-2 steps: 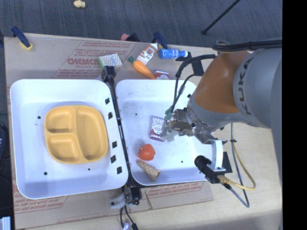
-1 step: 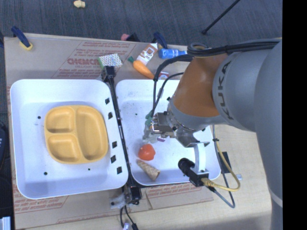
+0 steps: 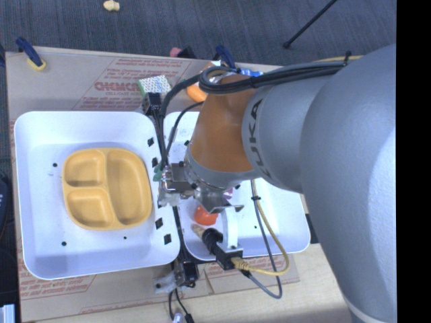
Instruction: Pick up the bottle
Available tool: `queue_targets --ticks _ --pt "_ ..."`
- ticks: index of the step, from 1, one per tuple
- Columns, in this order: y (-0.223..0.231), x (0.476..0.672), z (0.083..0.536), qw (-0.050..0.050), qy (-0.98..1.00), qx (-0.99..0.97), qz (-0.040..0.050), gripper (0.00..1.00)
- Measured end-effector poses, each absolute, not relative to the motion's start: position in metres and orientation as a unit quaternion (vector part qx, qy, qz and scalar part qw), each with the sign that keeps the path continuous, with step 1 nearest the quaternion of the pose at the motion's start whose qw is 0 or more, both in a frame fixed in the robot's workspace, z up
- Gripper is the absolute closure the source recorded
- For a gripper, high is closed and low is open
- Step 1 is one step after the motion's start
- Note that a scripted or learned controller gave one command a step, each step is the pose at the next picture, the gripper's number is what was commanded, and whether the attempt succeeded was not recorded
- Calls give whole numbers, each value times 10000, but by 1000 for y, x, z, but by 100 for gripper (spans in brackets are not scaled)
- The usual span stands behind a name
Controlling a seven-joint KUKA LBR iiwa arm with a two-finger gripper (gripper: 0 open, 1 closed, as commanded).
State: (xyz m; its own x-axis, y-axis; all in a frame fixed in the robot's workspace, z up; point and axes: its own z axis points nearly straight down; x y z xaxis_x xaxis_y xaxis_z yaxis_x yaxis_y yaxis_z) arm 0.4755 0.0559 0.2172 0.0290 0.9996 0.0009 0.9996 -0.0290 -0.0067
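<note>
Looking for the bottle, I can pick out just an orange piece peeking from under the wrist in the right bin, near that bin's left wall; whether it belongs to the bottle I cannot tell. The gripper sits directly over it, low in the bin, and the arm's bulk hides its tips (so I cannot say how wide it stands or whether it has anything). The arm, grey with its orange band, covers most of the right bin. In the left bin lies a yellow divided tray, flat, well apart from the gripper.
</note>
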Motion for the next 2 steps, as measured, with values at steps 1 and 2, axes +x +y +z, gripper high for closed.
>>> queue_targets --ticks 1,2 --pt "88 475 209 31 -7338 -6793 25 100" --pt "95 476 229 7 -8475 -5308 8 100"
